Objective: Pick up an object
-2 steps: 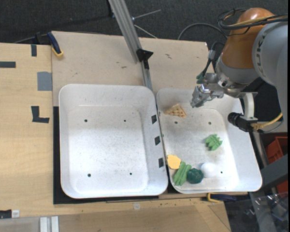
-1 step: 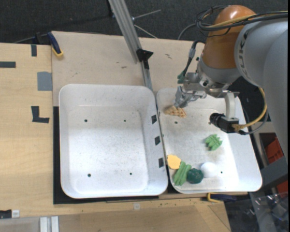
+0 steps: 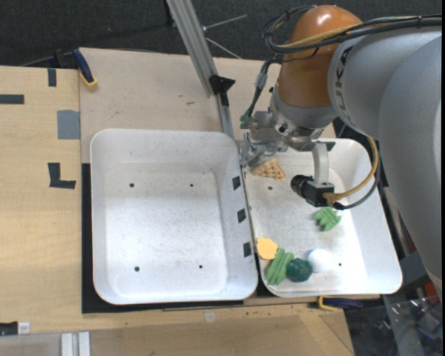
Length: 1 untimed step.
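Toy food pieces are what I am after, and they all lie in the right bin [image 3: 371,269]. A tan waffle-patterned wedge [image 3: 268,170] sits at the far left corner of that bin, just under my pincer [image 3: 254,153]. Farther toward me lie a small green leafy piece [image 3: 327,218], a yellow piece [image 3: 266,248], a green bean-like piece [image 3: 279,265], a dark green round piece [image 3: 299,270] and a white ball [image 3: 320,259], bunched along the near edge. The left bin [image 3: 163,213] sits alongside on the tabletop [image 3: 30,184].

My arm [image 3: 319,43] reaches in from the right and hangs the pincer low over the divider between the bins, right beside the wedge, which I judge to be the target because it is the nearest piece. I cannot tell whether the pincer is apart or together; the wrist hides it. The wedge lies tight to the bin wall, so I expect little room for a finger there.
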Tool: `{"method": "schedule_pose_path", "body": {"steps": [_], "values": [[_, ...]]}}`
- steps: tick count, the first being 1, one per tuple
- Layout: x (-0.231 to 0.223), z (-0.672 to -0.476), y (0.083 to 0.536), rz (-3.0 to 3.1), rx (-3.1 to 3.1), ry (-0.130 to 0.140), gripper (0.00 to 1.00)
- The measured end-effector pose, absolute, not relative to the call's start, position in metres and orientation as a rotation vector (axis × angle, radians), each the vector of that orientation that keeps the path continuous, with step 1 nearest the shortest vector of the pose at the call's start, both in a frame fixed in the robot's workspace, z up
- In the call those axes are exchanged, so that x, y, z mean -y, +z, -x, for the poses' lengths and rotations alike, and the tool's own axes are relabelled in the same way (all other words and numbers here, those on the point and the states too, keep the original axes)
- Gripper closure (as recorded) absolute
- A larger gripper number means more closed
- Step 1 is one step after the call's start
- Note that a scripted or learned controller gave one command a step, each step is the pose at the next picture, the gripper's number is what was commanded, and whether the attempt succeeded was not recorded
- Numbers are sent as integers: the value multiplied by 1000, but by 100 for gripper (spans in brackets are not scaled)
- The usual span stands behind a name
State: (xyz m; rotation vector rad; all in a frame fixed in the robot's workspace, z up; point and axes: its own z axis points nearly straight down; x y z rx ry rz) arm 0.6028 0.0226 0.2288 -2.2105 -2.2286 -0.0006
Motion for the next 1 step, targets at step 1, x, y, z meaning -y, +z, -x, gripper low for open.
{"method": "schedule_pose_path", "body": {"steps": [1], "values": [[-75, -585, 218, 2211, 2226, 4, 100]]}}
